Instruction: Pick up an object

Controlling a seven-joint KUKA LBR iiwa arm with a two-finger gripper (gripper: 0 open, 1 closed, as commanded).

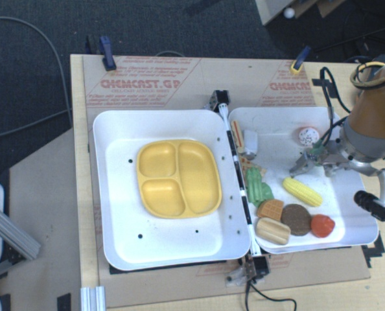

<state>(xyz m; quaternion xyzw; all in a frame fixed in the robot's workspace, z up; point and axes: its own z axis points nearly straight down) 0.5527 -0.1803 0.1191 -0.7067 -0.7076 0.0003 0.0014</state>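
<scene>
Yellow plastic, a three-compartment plate (179, 178), sits in the middle of the left bin (108, 173). In the right bin (348, 235) the toy food gathers toward the near edge: a corn cob (302, 191), a green leafy piece (257, 191), a tan bun (272, 230), a brown patty (297, 218) and a tomato (322, 225). A small round white object (308, 135) lies near the far wall, its marking too small to read. The gripper (315, 162) hangs over bare bin floor just beyond the corn, nothing between its fingers; their spread is unclear. The arm (371, 118) is cut off at the right.
</scene>
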